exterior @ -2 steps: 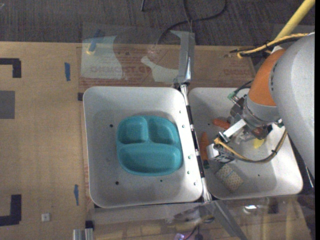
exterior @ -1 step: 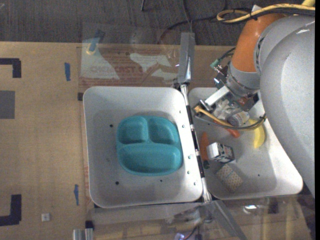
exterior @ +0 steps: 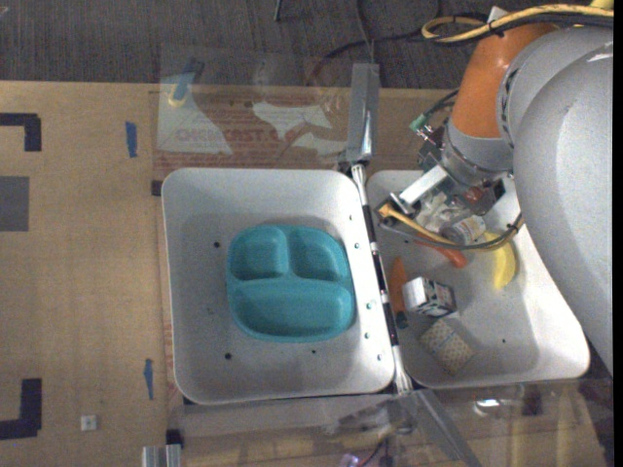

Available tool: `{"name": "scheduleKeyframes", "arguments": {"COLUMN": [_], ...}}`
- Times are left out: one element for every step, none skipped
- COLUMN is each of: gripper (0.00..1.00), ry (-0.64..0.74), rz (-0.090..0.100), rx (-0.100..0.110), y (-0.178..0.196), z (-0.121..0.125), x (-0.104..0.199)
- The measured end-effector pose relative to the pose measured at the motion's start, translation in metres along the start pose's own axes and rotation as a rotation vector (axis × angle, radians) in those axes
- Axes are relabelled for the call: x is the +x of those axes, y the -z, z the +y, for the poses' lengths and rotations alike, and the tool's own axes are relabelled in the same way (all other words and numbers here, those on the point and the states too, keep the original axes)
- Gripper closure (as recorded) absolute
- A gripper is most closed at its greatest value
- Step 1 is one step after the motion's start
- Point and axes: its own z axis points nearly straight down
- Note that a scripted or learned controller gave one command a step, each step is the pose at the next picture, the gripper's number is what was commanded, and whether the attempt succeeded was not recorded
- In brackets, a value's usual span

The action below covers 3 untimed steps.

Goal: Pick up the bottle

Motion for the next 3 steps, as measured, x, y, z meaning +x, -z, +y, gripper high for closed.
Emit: {"name": "scheduleKeyframes", "arguments": {"gripper": [1.0,1.0,1.0], "ry": [0.007,0.034,0.02], "rz": [-0.008,0.008,0.008], "rx": [0.005,-0.007,-0.006], "y": [0.006,-0.006,-0.005], "z": [-0.003,-0.028,-0.074], "x": [0.002,0.054,0.101]}}
